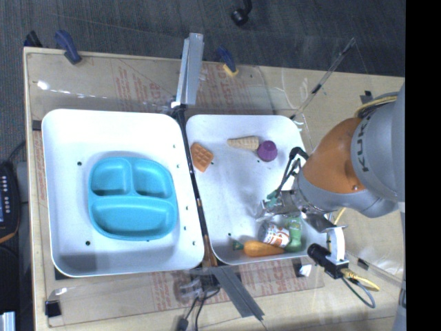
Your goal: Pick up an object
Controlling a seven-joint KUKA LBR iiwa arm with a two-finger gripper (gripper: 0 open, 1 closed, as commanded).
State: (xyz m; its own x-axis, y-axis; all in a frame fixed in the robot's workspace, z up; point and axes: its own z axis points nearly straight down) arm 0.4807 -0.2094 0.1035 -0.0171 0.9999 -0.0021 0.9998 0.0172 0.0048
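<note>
arm [358, 164]: bent low over right bin [220, 185] | fingers [279, 209]: grip unclear (cannot tell) | above can [277, 237], carrot [262, 249]

Both white bins [62, 136] look like smooth, glossy moulded plastic, catching soft highlights. The blue divided plate [132, 198] is smooth plastic with a mild sheen. The bench [103, 74] appears to be pale matt wood under clear film. The waffle toy [202, 156] shows a ridged, matt surface, perhaps plastic.
</note>
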